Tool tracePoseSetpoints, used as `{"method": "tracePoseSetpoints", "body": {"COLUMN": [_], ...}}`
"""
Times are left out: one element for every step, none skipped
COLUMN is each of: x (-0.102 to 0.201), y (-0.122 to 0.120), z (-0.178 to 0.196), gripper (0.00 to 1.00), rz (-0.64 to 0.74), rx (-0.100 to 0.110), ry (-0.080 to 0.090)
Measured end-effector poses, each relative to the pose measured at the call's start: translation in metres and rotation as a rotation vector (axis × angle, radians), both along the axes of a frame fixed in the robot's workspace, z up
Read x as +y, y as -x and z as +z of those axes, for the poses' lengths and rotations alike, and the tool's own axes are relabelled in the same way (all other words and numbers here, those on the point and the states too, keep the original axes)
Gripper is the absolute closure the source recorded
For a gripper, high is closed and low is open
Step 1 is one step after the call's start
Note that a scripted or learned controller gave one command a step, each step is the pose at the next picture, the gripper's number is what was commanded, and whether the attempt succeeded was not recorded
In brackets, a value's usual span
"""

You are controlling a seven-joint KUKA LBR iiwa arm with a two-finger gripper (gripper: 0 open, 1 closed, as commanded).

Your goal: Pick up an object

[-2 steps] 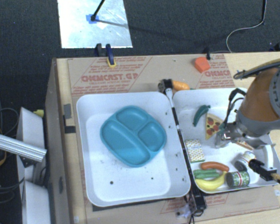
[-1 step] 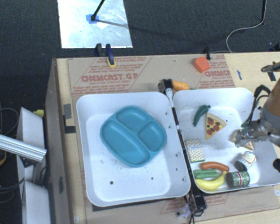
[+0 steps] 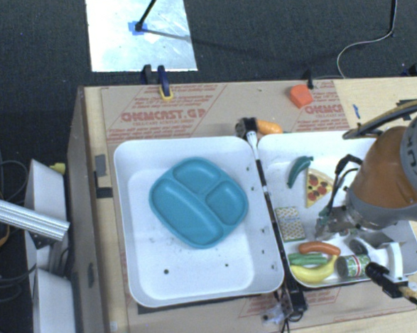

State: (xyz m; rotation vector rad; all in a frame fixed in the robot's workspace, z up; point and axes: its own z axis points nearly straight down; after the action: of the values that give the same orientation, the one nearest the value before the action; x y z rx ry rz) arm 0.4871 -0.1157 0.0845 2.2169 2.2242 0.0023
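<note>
The arm (image 3: 391,178) reaches in from the right over the right bin (image 3: 349,139), its orange band broad above the wrist; the gripper (image 3: 331,223) hangs low over the middle of that bin, and whether its claw is open or closed cannot be told from this slant, nor is anything seen caught in it; the objects lie around it in the right bin: a pizza slice (image 3: 315,187) just above the gripper, a dark green curved piece (image 3: 298,169) above and left of that, a speckled waffle-like square (image 3: 290,223) to the gripper's left near the dividing wall, and along the near edge a red sausage (image 3: 319,248) lying on top of a green pepper (image 3: 309,260) and a yellow banana (image 3: 314,273), with a small labelled bottle (image 3: 354,265) just to their right; the left bin (image 3: 152,273) bears a blue divided plate (image 3: 198,201) near its middle; on the bench beyond the bins sits a small orange block (image 3: 300,95).
</note>
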Motion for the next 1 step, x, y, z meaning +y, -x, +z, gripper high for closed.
{"method": "tracePoseSetpoints", "body": {"x": [-0.0315], "y": [-0.0209], "z": [0.0], "gripper": [1.0], "rz": [-0.002], "rx": [0.0], "ry": [0.001]}}
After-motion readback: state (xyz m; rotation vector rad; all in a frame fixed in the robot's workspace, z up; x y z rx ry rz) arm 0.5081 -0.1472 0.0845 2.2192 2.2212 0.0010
